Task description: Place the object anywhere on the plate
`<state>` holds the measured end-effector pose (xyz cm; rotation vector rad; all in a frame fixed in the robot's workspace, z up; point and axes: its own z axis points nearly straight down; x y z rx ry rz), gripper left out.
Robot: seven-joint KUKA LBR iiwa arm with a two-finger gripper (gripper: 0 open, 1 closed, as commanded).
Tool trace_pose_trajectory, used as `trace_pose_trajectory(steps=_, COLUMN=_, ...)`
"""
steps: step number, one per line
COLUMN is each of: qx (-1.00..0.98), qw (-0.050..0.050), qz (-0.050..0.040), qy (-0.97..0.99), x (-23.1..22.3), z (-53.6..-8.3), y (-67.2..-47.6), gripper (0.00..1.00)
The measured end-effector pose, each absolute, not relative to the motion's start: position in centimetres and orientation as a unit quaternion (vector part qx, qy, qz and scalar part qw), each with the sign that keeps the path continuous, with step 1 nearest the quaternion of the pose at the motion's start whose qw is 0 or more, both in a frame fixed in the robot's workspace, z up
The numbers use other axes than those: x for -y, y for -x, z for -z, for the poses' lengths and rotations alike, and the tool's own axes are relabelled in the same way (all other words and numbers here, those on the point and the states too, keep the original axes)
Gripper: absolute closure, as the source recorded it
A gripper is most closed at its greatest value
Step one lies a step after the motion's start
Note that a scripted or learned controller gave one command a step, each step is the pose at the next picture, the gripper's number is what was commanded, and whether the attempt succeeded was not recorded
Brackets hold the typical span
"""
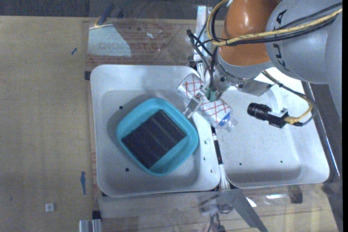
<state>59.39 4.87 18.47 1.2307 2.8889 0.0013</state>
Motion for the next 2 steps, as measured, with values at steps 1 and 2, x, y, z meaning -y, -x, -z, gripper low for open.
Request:
trace_pose_trajectory(steps=1, qx=-0.899, qw=0.001, qz=-0.0002, qy=-0.439, x=-11.51, z=-16.86, y=-59.32, gripper=0.0)
trace_pose_trajectory(steps=2, qx=-0.898, qw=0.002, qz=-0.0011, qy=-0.44, x=-11.38, z=-17.85, y=-59.44, gripper=1.0)
